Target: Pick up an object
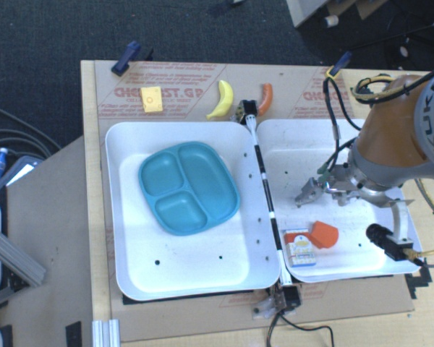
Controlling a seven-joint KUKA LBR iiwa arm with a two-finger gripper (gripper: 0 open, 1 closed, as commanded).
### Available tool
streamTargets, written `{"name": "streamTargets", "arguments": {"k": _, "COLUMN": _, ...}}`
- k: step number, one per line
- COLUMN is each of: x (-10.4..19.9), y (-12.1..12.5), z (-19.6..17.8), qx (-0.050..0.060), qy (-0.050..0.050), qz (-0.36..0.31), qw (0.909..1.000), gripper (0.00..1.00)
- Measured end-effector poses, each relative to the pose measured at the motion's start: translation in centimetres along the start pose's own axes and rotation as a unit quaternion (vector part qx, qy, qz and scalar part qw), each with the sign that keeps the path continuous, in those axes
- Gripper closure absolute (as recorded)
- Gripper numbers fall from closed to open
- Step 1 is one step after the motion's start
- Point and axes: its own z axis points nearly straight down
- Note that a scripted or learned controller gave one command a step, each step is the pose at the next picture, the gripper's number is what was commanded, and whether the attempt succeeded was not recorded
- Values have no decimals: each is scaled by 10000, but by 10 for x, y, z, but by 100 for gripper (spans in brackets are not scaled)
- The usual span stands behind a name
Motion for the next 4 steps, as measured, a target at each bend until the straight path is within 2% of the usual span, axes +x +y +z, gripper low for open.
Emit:
{"name": "streamTargets", "arguments": {"k": 1, "x": 1, "y": -46, "z": 52, "qx": -45, "qy": -3, "qz": -3, "qw": 10000, "gripper": 0}}
{"name": "streamTargets", "arguments": {"k": 2, "x": 1, "y": -45, "z": 43, "qx": -52, "qy": -5, "qz": 4, "qw": 10000, "gripper": 100}}
{"name": "streamTargets", "arguments": {"k": 4, "x": 2, "y": -45, "z": 23, "qx": -61, "qy": -3, "qz": 8, "qw": 10000, "gripper": 100}}
